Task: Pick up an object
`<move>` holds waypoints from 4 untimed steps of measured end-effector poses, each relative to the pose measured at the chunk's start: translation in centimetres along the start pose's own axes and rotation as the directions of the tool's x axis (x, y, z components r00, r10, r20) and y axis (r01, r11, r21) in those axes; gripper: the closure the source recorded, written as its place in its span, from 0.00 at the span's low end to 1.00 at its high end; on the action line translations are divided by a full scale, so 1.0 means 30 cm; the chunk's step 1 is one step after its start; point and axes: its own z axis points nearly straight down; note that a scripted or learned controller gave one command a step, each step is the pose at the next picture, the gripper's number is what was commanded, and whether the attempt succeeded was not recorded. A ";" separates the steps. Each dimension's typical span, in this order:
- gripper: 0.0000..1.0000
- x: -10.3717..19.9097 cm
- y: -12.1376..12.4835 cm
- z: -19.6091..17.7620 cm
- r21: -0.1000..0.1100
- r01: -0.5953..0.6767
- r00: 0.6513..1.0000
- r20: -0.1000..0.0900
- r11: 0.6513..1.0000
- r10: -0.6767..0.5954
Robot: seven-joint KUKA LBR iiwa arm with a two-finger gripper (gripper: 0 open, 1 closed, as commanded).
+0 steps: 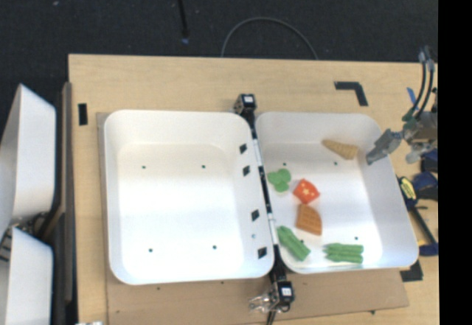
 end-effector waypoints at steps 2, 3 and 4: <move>0.00 0.375 0.045 0.623 0.003 0.005 1.000 -0.004 1.000 -0.005; 1.00 0.358 0.052 0.575 -0.005 -0.002 1.000 -0.001 1.000 0.002; 1.00 0.699 0.002 0.261 -0.009 0.011 1.000 -0.005 1.000 -0.011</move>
